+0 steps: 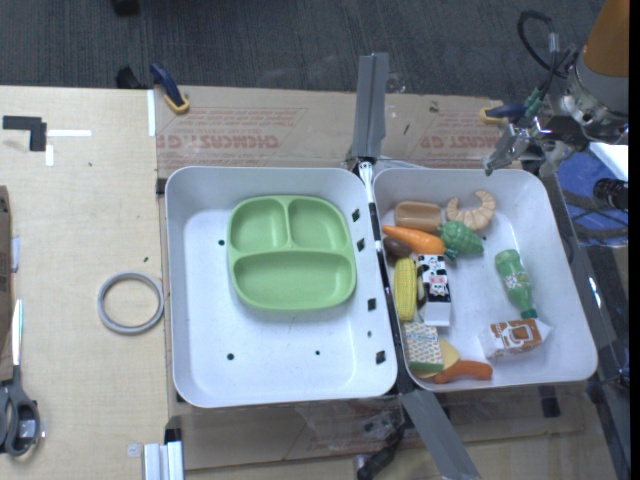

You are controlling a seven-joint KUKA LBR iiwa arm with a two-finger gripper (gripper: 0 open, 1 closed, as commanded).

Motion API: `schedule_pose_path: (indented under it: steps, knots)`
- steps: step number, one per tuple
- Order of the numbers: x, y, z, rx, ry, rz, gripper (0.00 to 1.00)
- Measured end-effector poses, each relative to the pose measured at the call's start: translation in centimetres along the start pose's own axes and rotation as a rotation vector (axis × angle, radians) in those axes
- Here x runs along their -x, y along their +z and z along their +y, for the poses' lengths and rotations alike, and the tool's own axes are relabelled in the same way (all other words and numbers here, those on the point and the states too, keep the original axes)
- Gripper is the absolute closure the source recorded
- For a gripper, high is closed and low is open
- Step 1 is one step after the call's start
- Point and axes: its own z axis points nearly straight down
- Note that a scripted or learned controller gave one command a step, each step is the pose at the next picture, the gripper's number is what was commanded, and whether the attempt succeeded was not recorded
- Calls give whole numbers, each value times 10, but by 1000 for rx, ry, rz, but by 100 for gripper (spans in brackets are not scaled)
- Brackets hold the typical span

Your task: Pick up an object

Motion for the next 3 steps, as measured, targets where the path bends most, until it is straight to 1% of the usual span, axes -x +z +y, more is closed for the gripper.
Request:
schedule_pose_path:
  steps: [1,2,3]
  knots:
    - [26,81,-27,0,55,-1,0]
    - [-4,106,-89,-1,242,0,0]
    - [35,180,-64,1,140,0,0]
